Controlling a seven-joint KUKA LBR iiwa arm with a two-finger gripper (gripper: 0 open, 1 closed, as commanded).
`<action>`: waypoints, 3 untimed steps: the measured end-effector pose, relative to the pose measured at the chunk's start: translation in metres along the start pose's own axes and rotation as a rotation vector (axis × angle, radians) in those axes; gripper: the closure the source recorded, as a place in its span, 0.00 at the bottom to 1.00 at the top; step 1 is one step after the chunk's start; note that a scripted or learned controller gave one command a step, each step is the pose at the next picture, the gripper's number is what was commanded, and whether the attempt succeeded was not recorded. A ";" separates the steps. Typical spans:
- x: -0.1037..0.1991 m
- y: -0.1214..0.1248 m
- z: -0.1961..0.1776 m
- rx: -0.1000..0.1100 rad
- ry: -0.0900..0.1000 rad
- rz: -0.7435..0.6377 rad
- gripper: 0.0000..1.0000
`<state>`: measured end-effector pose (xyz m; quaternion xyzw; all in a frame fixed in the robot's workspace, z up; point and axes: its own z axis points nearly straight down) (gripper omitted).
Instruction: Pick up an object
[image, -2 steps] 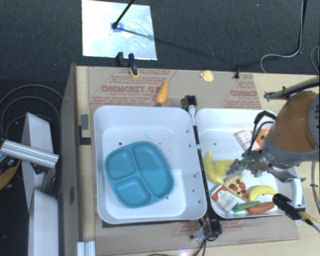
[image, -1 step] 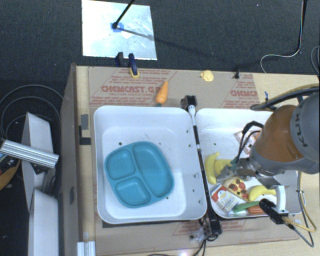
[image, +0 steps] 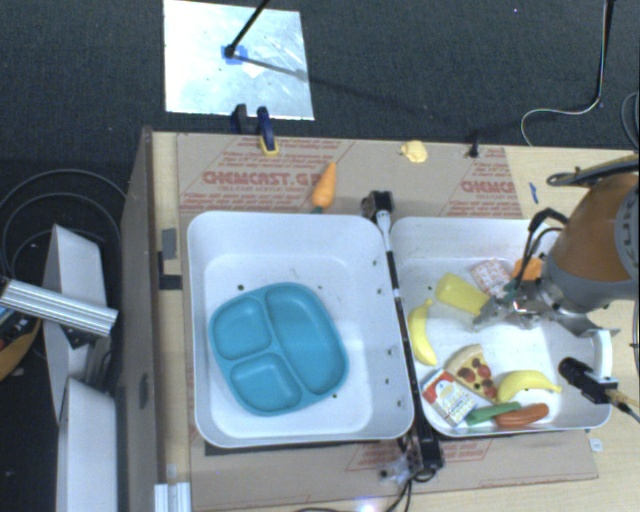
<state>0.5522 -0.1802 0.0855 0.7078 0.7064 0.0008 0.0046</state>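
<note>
The right bin (image: 440, 235) holds several toy foods. A yellow block (image: 459, 293) lies near its middle, with a pale speckled packet (image: 491, 273) behind it. A banana (image: 421, 336) rests against the left wall. Toward the front lie a pizza slice (image: 471, 366), a second banana (image: 527, 382), a white packet (image: 451, 400) and a red sausage beside a green piece (image: 510, 414). My gripper (image: 504, 309) hangs low in this bin, just right of the yellow block and behind the pizza slice. The grey and orange arm (image: 598, 250) hides the bin's right side.
The left bin (image: 205, 300) holds a blue divided plate (image: 277, 346). Behind the bins, an orange carrot (image: 323, 186) and a small yellow piece (image: 414, 151) lie on the cardboard. A black divider rail (image: 397, 300) runs between the bins.
</note>
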 end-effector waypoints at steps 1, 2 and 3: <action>0.035 0.068 0.000 -0.001 0.005 -0.011 0.00; 0.032 0.066 -0.010 0.002 0.004 -0.008 1.00; 0.109 0.074 -0.103 0.002 0.006 -0.011 1.00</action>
